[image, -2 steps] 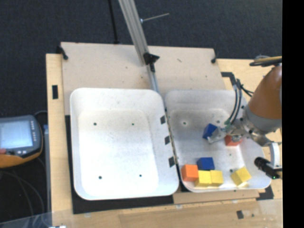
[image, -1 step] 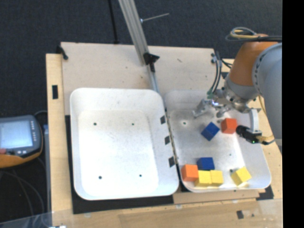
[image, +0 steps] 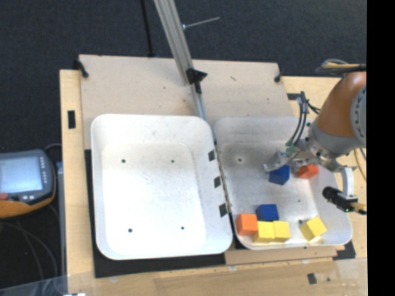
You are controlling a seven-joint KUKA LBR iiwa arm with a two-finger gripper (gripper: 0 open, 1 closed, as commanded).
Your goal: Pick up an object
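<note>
A small blue foam cube [image: 279, 175] sits in the right-hand shallow white plastic bin [image: 247, 142], roughly mid-bin, toward its right half. It's right under the two-finger gripper [image: 290, 164] of the grey arm w/ orange band [image: 340, 111], which reaches in from the right. A metal fingertip [image: 272, 164] shows just left of & above the cube, touching or nearly so; can't tell which. Whether the fingers are open or closed: cannot tell, the wrist hides most of them, & the cube isn't clearly between them.

Just right of the blue cube, a small orange-red foam block [image: 307, 171] lies partly under the gripper body.

Along the bin's near edge, L to R: an orange foam cube [image: 247, 223], a second, darker blue foam cube [image: 267, 212] just behind a yellow foam block pair [image: 273, 230], the pair side by side & touching. Further right, apart from those, a tilted yellow foam cube [image: 313, 227] near the bin's near-right corner.

Left-hand shallow white plastic bin [image: 154, 184] sits beside the right one, rims meeting at the middle. Both rest on a light wooden bench [image: 123, 79]. A slanted aluminium rail [image: 174, 29] rises from behind the bins. Far left, off the bench, a small grey-screened handheld unit [image: 24, 177].
</note>
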